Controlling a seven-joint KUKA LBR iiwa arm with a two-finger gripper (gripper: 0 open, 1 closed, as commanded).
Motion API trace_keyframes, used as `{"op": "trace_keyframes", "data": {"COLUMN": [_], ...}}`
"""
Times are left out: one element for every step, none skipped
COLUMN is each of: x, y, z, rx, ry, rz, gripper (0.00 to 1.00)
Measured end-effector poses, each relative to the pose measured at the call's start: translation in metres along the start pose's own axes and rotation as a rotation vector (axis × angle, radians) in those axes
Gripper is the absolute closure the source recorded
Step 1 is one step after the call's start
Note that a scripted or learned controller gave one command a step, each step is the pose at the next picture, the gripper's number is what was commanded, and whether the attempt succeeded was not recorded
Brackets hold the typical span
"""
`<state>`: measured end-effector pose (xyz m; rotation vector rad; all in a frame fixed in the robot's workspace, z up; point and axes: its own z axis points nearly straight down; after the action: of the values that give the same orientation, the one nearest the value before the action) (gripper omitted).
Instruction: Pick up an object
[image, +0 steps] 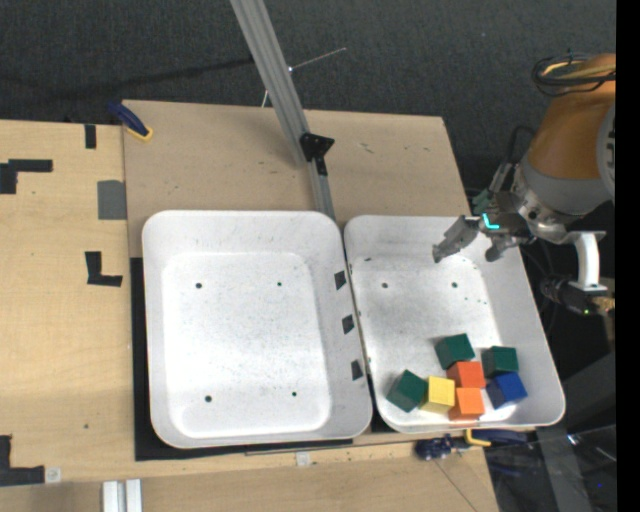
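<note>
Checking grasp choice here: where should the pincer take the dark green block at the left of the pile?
Probably from above, across the green block's upper-left and lower-right faces. Its left side lies open, while the yellow block touches its right.

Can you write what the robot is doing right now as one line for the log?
end effector: open, holds nothing | over right bin far end | blocks: clustered in near corner, untouched | left bin

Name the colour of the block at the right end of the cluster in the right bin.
Blue, seen in the camera view.
</note>
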<state>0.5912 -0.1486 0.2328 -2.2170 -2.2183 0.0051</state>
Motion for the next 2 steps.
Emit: {"op": "trace_keyframes", "data": {"x": [0.000, 0.004], "y": [0.001, 0.006], "z": [-0.003, 0.059], "rx": [-0.005, 0.001], "ry": [-0.001, -0.001], "rz": [-0.002, -0.001], "gripper": [0.00, 0.00]}}
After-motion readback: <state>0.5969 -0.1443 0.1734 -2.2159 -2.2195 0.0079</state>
